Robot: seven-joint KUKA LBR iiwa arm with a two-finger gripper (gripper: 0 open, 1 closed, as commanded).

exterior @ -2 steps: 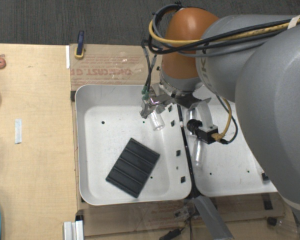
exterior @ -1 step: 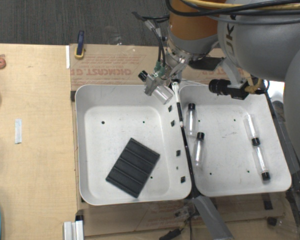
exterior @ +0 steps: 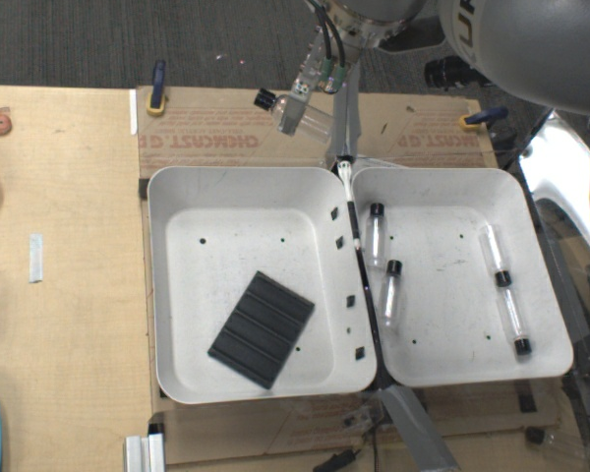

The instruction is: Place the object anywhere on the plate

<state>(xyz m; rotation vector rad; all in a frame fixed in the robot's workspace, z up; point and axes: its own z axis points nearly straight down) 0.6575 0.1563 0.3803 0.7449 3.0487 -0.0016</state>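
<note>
From my seat at the remote console, nearest the camera I see the front rims of the two white bins on the tabletop (exterior: 59,362). The left bin (exterior: 177,382) carries the black ribbed plate (exterior: 263,328), lying flat and turned at a slant, toward the bin's front half. The right bin (exterior: 531,362) holds four clear tubes with black caps. One long tube (exterior: 515,321) lies near the front right, with another (exterior: 493,254) just behind it along the same slanting line. Closer to the divider between the bins, a tube (exterior: 389,291) lies with its cap pointing away from me, and a fourth tube (exterior: 376,232) sits just behind it, nearly upright in the frame.

Further back, beyond both bins, a sheet of brown cardboard (exterior: 206,136) is clamped at its left corner by a blue and yellow clamp (exterior: 157,88), with a similar clamp (exterior: 480,118) at the right.

Above that cardboard, behind the left bin's far right corner, the jaws (exterior: 320,72) hang raised from the grey arm (exterior: 531,28) and are clenched on a clear tube (exterior: 287,109), which slants down to the left with its black cap at the far left end. It is well apart from the plate.
</note>
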